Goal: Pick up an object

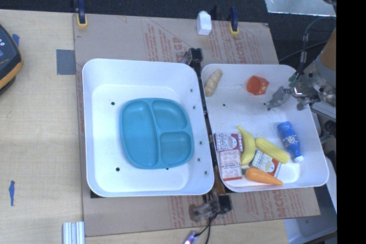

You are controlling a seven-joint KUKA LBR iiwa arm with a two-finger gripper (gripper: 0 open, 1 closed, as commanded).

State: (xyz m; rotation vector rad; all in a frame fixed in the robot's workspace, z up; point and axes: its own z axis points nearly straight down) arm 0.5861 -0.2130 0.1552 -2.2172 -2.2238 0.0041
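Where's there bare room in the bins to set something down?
Left bin: the white floor around the blue tray. Right bin: the middle, between the red item and the bananas. Its near end is crowded.

Two white bins sit side by side on the surface. The left bin holds a blue divided plate, lying flat near its middle. The right bin holds a pale potato-like piece at its far left corner, a red object near the far edge, a blue tube, two yellow bananas, small printed packets and an orange carrot along the near edge. The gripper hangs over the right bin, just beside the red object and apart from it, holding nothing.
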